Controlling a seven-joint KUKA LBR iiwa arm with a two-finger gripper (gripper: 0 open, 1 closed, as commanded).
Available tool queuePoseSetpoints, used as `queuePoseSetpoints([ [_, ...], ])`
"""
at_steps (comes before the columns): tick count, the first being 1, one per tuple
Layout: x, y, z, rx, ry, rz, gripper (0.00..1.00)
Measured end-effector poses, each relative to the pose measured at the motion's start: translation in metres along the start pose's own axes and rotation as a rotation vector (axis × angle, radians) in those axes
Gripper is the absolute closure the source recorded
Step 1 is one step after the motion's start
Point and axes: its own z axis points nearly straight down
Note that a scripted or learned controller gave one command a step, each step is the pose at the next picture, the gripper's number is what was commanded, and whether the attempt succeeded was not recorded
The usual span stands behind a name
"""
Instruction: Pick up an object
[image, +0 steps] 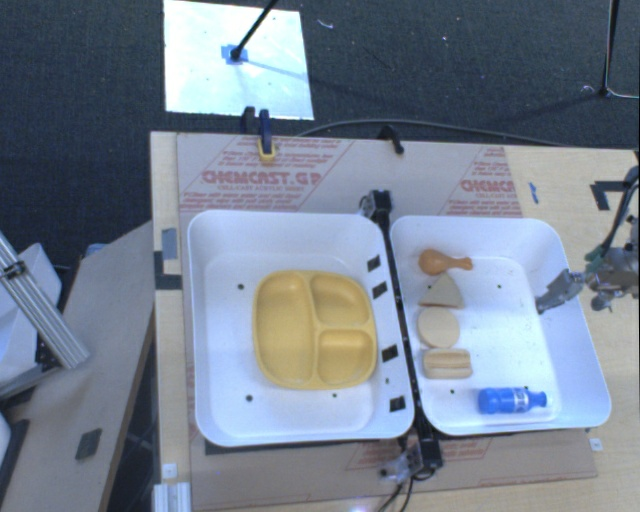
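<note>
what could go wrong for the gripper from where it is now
The gripper sits at the right bin's right rim, so it may clip the wall on descent. The drumstick, wedge, disc and bun lie packed in a column, so a grasp may nudge neighbours. The bottle lies on its side and could roll.

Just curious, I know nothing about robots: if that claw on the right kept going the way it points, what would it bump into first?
Probably bare floor of the right bin; the gripper points left and downward. Depth is unclear.
</note>
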Motion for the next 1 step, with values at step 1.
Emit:
queuePoseSetpoints([
  [1,0.0005,0.0022,-0.0052,-0.01,-0.002,-0.003,0.0],
])
